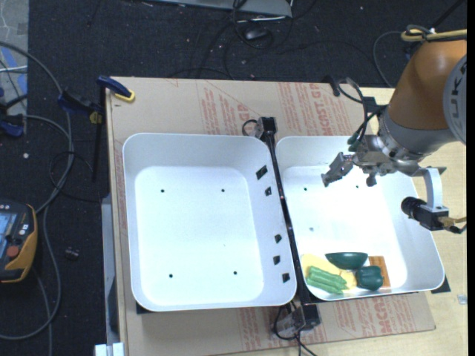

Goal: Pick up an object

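Note:
Several small objects lie bunched at the front of the right bin [312,206]: a dark green bowl-shaped piece [346,259], a ridged light green piece [326,279], a teal block [369,277], a flat yellow piece [315,262] and an orange-brown piece [379,262]. My gripper [350,172] hangs above the back half of the same bin, well behind the pile. It is open and nothing sits between its fingers.
The left bin [197,221] lies beside the right one, split from it by a black divider with clips [278,213]. The orange-banded arm [434,87] comes in from the right. A yellow-handled clamp [117,89] grips the bench's back left corner. Cables lie on the floor.

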Available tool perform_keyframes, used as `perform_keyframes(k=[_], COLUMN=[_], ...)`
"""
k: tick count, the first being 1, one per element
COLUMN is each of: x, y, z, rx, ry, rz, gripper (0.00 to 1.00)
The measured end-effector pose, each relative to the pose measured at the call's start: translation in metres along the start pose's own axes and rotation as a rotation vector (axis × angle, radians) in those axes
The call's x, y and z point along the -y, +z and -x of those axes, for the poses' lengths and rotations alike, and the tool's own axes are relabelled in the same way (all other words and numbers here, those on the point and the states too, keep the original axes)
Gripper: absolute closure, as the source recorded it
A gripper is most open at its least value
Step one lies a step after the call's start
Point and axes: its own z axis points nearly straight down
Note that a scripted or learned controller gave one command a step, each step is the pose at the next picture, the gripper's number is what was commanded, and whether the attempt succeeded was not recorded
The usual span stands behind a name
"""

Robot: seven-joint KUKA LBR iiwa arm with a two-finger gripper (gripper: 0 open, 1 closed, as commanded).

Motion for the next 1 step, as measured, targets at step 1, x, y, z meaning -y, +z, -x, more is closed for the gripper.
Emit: perform_keyframes(k=[1], x=[-0.0026], y=[0.0272], z=[-0.1963], rx=[-0.003], ry=[-0.012], rz=[-0.002], gripper=[0.0])
